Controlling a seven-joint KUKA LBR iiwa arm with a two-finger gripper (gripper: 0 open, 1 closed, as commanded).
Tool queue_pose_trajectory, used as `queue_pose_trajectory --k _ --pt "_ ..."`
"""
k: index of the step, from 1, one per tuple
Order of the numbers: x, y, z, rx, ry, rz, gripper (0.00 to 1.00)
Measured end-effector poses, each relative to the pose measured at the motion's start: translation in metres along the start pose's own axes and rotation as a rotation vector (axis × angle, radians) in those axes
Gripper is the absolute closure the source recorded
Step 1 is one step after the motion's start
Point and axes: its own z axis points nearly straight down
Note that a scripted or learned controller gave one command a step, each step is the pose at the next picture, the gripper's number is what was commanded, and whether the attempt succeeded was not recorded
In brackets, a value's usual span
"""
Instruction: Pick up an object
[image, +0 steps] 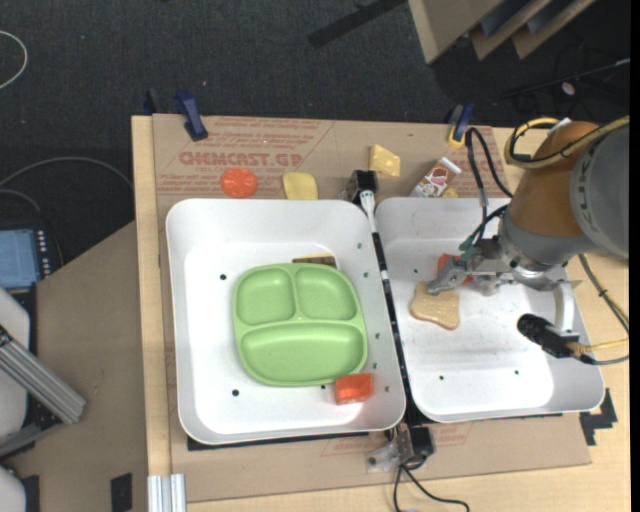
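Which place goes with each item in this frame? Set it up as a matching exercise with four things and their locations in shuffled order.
Things:
1. green divided plate
2. orange block
3. tan bread-shaped piece
4. round orange-red piece

Places:
A. on the cardboard behind the left bin
B. in the right bin, just below the gripper
C. middle of the left bin
D. in the left bin, at the plate's lower right corner

Pairs: 1-C, 2-D, 3-B, 4-A
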Motion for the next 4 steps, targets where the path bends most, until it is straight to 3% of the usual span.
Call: queue_pose_trajectory --k 1,2,3,4 --pt "-0.023 -0.086 -0.006 -0.012 -0.006 0.008 0.0" --pt "0.042 -0.099 -0.005 -0.015 -0.007 -0.001 0.0" --pt "-0.032 -0.033 -0.006 -0.018 -0.011 0.003 0.0" --pt "0.021 -0.066 -0.006 -0.014 -0.006 0.0 0.0"
